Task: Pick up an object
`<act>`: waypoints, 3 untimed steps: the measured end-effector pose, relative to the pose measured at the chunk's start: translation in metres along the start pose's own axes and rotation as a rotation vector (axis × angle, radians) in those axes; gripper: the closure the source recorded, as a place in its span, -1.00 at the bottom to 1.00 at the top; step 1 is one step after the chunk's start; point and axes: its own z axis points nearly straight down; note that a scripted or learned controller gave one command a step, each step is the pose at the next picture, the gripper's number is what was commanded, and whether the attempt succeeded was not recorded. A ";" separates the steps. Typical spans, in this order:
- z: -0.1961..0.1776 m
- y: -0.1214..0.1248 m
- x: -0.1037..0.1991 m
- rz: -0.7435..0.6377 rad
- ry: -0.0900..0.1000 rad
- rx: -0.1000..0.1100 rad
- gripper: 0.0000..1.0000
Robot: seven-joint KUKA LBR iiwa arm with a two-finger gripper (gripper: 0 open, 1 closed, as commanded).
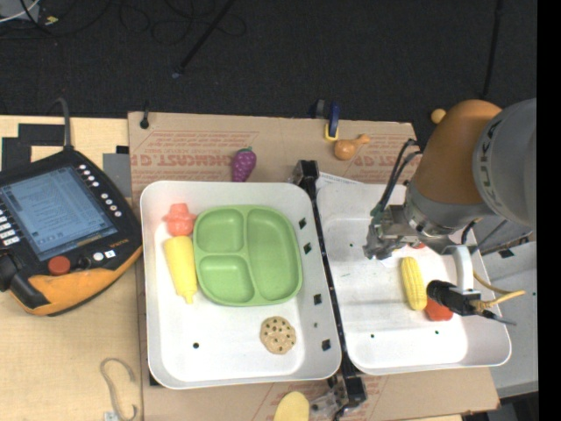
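Observation:
My gripper [378,246] hangs low over the upper left part of the right bin [386,349], under the grey wrist and its orange band. A yellow corn cob [413,283] lies in that bin just right of and below the gripper, apart from it. Further right, a small red object [438,313] lies partly hidden. I see nothing between the fingers. The left bin [219,358] holds a green divided plate [245,254], a yellow cob-shaped toy [181,267], a pink-red toy [179,219] and a cookie [279,334].
Behind the bins, purple grapes [244,163] and an orange gourd-like toy [349,146] lie on the cardboard. A yellow lemon-like toy [292,405] sits at the front edge. A teach pendant [61,226] rests on the bench at far left. A black divider [317,261] runs between the bins.

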 end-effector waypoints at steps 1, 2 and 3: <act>-0.056 0.009 0.005 -0.001 0.000 -0.001 1.00; -0.077 0.009 0.003 0.000 0.000 0.002 1.00; -0.065 0.015 0.055 -0.004 0.002 0.006 1.00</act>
